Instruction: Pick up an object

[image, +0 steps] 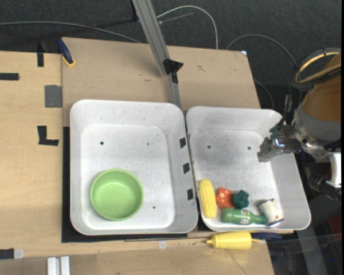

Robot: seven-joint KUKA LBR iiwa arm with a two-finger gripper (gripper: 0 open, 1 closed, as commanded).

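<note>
Fingers too blurry to read, can't tell open/closed; gripper point(273, 146) hovering over right bin point(229, 153), arm point(321, 110) getting cut off at edge.

Grey arm with orange band point(323, 105): is being cut off by the right edge of the view.
Two-finger gripper point(269, 149): is being blurred; its finger spacing cannot be told.
Small white and red cylindrical item point(270, 209): is being shown too small to be identified.
Grey metal pole point(150, 22): is being cut off by the top edge.
</note>
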